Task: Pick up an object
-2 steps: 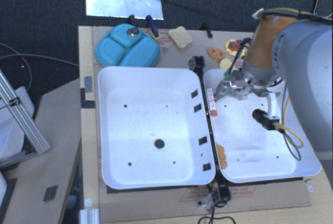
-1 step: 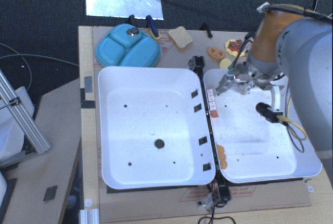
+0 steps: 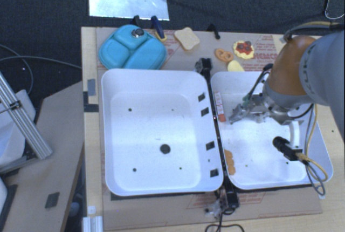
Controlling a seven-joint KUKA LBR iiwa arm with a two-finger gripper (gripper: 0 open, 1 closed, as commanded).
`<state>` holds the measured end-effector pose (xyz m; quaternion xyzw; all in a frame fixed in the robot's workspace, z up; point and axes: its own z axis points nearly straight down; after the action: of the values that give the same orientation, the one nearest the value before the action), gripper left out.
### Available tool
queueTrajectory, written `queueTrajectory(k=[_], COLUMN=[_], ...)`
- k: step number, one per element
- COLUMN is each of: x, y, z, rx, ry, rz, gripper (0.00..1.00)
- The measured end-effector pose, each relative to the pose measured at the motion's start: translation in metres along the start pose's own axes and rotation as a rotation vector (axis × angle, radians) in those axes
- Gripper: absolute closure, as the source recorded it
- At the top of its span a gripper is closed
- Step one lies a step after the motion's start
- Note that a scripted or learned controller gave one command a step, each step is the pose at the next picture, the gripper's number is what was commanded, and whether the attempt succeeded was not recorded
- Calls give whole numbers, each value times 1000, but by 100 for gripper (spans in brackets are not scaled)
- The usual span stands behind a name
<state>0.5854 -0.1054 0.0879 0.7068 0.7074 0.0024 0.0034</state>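
Note:
My gripper [image 3: 237, 114] is low inside the right bin [image 3: 269, 174], near that bin's left wall, pointing left. The grey arm with its orange band [image 3: 291, 66] comes in from the right and covers the bin's upper right part. A small orange-brown food piece [image 3: 229, 161] lies on the right bin's floor by the left wall, below the gripper and apart from it. I see nothing held in the gripper.
The left bin [image 3: 116, 117] has a small dark round spot [image 3: 165, 148] on its floor. Behind the bins lie a blue divided plate [image 3: 132, 48], a toast slice [image 3: 186, 38], a pretzel [image 3: 222, 55], a small pizza toy [image 3: 243, 49] and a yellow piece [image 3: 235, 66].

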Motion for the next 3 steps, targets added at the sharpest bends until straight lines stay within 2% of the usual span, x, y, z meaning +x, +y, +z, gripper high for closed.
queueTrajectory(k=[1, 2, 3], x=[-1, 91, 173], y=[3, -45, -33], z=[-11, -102, -113], rx=[-4, 3, 5], ry=[-3, 6, 5], rz=[-1, -11, -12], gripper=[100, 100, 100])
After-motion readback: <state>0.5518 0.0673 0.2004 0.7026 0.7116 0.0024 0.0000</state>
